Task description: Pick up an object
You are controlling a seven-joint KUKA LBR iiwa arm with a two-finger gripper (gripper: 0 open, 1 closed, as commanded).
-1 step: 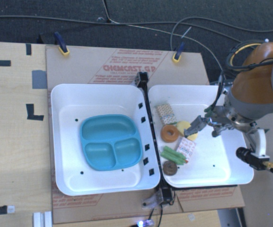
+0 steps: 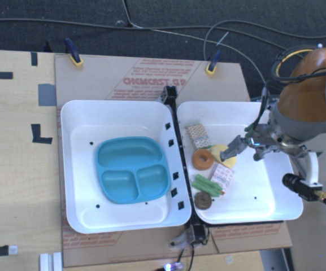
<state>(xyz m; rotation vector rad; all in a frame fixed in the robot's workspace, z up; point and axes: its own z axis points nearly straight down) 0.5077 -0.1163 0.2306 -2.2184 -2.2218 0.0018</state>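
Hand (image 2: 229,154) low over right bin (image 2: 264,205) at yellow piece (image 2: 224,151) (by orange ring (image 2: 203,159)), angled for a grab; grip state can't tell.

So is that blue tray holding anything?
Empty. All three compartments of the blue tray show bare blue; the small items lie in the other bin.
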